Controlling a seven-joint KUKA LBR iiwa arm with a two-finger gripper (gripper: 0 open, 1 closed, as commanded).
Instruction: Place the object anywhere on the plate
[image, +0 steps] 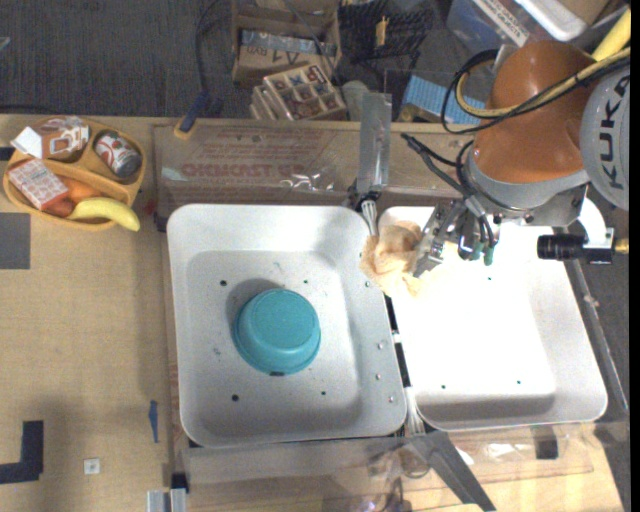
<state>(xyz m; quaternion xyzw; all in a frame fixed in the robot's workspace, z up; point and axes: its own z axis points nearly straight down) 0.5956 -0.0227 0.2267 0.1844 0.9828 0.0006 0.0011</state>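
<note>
A teal round plate (278, 330) lies in the middle of the left bin (200, 250). The object, a pale beige lumpy thing (391, 250), sits in the far left corner of the right bin (500, 350), against the wall between the bins. My gripper (428, 257) hangs low just to the right of the beige object, touching or nearly touching its right side. The arm's orange band (535, 85) and grey wrist rise behind it at the upper right. The gripper body hides part of the object's right edge.
A yellow tray (60, 180) with a banana and food packets rests on the bench at the far left. A cardboard strip (255, 165) runs behind the left bin. Boxes and cables crowd the floor beyond the bench.
</note>
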